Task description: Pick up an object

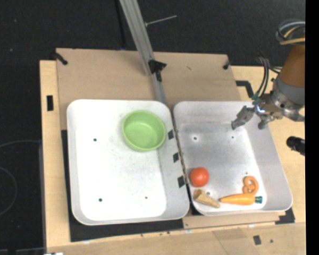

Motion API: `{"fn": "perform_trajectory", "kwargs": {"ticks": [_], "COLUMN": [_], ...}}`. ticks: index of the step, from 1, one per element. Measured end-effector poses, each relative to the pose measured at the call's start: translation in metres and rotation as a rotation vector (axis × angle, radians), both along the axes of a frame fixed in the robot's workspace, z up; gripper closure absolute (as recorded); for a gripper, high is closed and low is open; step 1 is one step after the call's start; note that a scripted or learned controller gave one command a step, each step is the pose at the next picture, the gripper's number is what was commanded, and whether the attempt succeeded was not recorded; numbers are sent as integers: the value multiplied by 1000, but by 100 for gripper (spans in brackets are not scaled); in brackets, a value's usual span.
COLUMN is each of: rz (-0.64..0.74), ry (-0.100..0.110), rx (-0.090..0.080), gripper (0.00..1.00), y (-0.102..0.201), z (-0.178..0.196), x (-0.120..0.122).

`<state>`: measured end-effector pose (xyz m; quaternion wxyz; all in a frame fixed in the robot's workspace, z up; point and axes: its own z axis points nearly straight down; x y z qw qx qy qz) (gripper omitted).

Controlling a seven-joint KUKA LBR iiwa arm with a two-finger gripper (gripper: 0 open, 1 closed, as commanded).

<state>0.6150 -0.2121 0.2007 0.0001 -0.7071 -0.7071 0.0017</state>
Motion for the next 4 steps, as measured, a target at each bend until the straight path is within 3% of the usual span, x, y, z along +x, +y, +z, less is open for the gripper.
{"fn": "perform_trajectory", "kwargs": {"ticks": [1,2,3,4], "rz": [-2,-2,3,4], "ry": [0,-9,-11,-9], "rx": [0,-2,-1,0], "gripper": [0,100,100,100], "y": [1,0,1,0], "z": [-42,-28,37,72], "x": [1,3,5,6]}}
